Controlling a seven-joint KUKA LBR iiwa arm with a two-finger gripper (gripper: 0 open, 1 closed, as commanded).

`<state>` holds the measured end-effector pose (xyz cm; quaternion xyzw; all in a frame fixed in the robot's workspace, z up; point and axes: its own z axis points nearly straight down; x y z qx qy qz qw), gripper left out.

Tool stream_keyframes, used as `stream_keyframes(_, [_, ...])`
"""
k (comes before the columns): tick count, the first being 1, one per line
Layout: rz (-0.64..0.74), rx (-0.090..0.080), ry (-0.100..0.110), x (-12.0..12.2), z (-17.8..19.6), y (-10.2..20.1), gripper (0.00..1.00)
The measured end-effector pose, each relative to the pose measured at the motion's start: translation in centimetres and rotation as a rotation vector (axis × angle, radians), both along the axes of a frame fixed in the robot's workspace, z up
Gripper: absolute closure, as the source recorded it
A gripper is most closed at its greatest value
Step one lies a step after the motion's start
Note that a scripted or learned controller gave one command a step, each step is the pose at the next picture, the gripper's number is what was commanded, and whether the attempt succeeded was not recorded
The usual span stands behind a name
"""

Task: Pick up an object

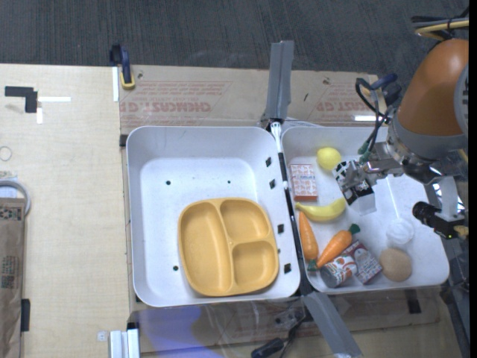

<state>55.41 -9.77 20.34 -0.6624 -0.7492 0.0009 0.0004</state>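
The pincer (355, 183) hangs low in the right bin (432, 278), just above the banana (323, 211); whether its tips are apart I cannot tell. Lemon (328, 158) and small box (303, 181) crowd close, so a descent could nudge neighbours or slip off the curved fruit.

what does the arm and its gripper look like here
The arm is grey metal with a rounded orange band above the wrist. Black cables, one with a blue fitting, loop along its left side. The gripper is small, black and white, on a silvery mount.
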Motion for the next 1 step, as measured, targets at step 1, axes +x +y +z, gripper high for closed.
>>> stream_keyframes(1, [0.007,0.0,0.002,1.6,-1.34,2.39,1.0])
